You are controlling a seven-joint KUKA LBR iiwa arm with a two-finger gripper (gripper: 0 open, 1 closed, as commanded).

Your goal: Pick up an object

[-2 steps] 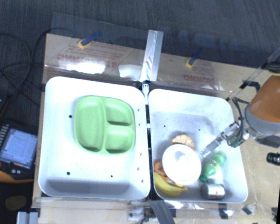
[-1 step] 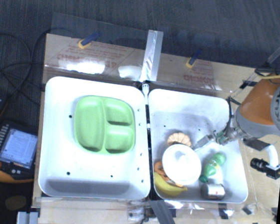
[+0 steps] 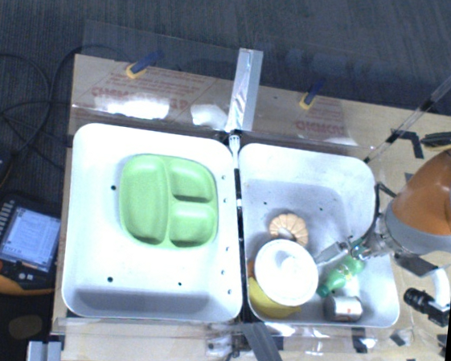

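You're looking at the gripper (image 3: 345, 250) hanging low inside the right bin (image 3: 308, 165), reaching in from three o'clock, and the whole move is turning on one thing: the green bottle (image 3: 336, 279) is lying just below the fingertips, toward six o'clock, almost touching them. Its long axis is running from about one o'clock down to seven o'clock, the green cap end pointing at seven. Whether the jaws are spread or pressed together, you cannot tell from this angle; the metal there is blurring into the bottle's top end, and nothing is plainly sitting between them.

Now the room, and it's tight. The white bowl (image 3: 285, 271) is crowding in at the bottle's nine o'clock, sitting on top of a yellow cup (image 3: 264, 301). A small grey block (image 3: 343, 307) is lying right at the bottle's five o'clock. The tan scalloped toy (image 3: 290, 227) is resting further off, at ten o'clock from the bottle. The bin floor is smooth white and shallow. Over in the left bin (image 3: 94, 201), the green divided plate (image 3: 169, 200) is sitting well apart from all this.
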